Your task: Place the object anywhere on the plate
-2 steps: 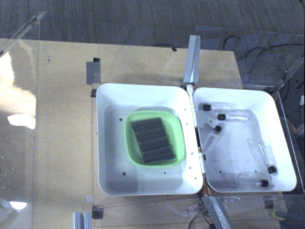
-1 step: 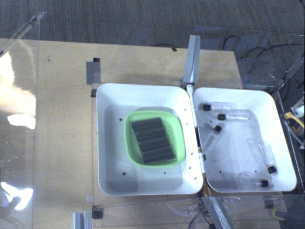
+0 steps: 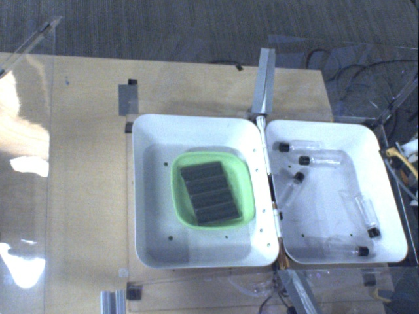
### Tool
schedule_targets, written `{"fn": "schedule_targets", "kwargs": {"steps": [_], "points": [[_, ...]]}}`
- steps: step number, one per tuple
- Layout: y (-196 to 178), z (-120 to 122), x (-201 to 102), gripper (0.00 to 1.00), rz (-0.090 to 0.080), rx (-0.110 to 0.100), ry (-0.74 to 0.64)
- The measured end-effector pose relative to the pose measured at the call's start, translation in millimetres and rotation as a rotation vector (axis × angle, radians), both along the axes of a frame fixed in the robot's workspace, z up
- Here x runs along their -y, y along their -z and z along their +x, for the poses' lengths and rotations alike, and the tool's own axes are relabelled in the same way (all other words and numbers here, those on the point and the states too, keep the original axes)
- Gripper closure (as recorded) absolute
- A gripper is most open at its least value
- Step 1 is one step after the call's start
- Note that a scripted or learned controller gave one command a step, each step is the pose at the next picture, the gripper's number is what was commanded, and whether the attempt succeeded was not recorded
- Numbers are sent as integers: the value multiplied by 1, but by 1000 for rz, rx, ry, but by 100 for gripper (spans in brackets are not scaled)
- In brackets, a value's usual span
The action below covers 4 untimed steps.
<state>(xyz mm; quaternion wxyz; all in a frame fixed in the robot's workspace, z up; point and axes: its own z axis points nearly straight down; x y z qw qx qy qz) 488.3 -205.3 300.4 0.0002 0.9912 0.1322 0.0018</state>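
While the dark grey ribbed rectangular block (image 3: pixel 209 192) is lying on the lime-green square plastic plate (image 3: pixel 179 175), crowding its 5 o'clock rim, any stray nudge is risking tipping it off, and I am failing to tell how the jaws are set.

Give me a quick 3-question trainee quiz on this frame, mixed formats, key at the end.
1. True or false: the dark ridged block lies on the green plate.
2. Which bin holds the clear tubes with black caps? A) left bin B) right bin C) both
3. Fill in: the plate sits in the ____ bin.

Key: 1 true; 2 B; 3 left
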Motion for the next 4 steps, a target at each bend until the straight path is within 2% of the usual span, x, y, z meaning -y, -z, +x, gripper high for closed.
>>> {"fn": "schedule_targets", "kwargs": {"steps": [1, 2, 4], "points": [[0, 0, 0, 0, -1, 1, 55], [-132, 1, 0, 0, -7, 11, 55], [-135, 1, 0, 0, -6, 5, 54]]}}
